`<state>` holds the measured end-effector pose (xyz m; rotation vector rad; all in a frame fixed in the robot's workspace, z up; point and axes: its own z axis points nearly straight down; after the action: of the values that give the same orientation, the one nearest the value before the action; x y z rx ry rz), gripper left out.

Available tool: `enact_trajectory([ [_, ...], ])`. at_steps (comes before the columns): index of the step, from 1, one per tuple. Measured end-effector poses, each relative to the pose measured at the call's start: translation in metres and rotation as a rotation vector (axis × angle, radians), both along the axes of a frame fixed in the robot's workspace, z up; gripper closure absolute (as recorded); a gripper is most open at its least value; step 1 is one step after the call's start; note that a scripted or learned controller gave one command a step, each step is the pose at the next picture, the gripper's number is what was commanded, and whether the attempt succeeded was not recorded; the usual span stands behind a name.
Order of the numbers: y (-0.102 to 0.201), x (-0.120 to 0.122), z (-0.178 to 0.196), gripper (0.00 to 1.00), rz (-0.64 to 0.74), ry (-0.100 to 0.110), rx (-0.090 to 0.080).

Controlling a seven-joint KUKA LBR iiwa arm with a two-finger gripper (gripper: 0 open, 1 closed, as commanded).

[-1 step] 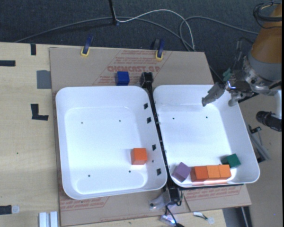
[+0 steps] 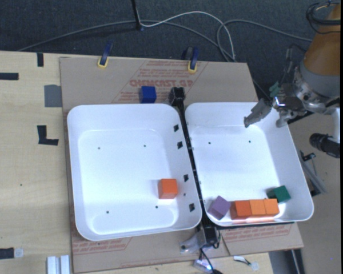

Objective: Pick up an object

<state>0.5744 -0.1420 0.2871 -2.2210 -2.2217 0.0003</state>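
Nearest the camera, along the front wall of the right bin (image 2: 308, 207), a row of blocks is seen: a purple block (image 2: 219, 207), then a long orange block (image 2: 254, 209) that appears to be made of several cubes touching end to end, and a green block (image 2: 280, 194) just behind its right end. They are probably crowded there because the bin floor curves up at the wall, which would leave little room for fingers on that side. In the left bin (image 2: 80, 119), a single orange cube (image 2: 168, 188) lies apart from the walls, so it is judged the easier target. Farther back, the gripper (image 2: 267, 112) hangs over the right bin's rear corner, its fingers spread and nothing between them. Beyond the bins, a blue cube (image 2: 148, 93) rests on the cardboard (image 2: 217, 79).
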Motion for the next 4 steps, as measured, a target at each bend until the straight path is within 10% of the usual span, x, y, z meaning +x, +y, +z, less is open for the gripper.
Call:
enact_trajectory([
  [3, -0.006, -0.005, -0.166, 0.0, 0.0, 0.003, 0.001],
  [4, -0.006, -0.004, -0.154, 1.0, 0.001, 0.001, 0.0],
])
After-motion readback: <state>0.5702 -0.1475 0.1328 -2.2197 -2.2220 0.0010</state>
